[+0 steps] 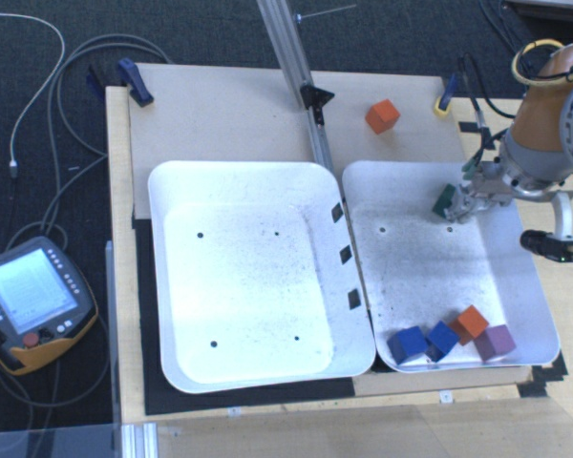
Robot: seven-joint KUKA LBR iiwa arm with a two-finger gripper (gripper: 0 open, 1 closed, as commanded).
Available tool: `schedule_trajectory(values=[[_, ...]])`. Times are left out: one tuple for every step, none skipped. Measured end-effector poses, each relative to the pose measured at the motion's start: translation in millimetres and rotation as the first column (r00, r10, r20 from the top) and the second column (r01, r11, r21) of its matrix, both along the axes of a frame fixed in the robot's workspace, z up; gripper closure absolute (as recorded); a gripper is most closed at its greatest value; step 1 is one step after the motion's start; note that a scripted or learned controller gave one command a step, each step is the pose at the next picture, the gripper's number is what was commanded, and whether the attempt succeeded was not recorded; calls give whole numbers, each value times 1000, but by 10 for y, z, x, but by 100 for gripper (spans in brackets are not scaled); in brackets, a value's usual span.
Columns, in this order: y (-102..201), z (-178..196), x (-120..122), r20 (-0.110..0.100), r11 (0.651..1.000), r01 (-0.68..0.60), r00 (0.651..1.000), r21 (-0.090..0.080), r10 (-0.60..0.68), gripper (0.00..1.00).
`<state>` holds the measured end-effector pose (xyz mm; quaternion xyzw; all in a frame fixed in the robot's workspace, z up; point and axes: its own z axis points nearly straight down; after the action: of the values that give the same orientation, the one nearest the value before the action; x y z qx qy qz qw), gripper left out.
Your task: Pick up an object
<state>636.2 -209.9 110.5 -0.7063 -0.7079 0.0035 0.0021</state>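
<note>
Camera view: the tool (456,205) sat low in the upper part of the right bin (411,275), a dark green block (445,199) just at its tip. Could not tell whether it held that block. Two blue blocks (425,342), an orange block (472,322) and a purple block (498,342) lay clustered at lower right. Judged: pickup not yet confirmed; lift left.

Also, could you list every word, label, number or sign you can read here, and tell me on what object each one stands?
None can be read.
The teach pendant has a lit screen, but its content is too small and blurred to read.
The blocks, both white bins and the arm carry no legible marking.
</note>
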Motion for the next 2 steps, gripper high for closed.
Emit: schedule_trajectory(values=[[14, 9, 23, 8, 1000, -1, 1000, 0, 1, 0], [325, -110, 113, 6, 1000, -1, 1000, 3, 1, 0]])
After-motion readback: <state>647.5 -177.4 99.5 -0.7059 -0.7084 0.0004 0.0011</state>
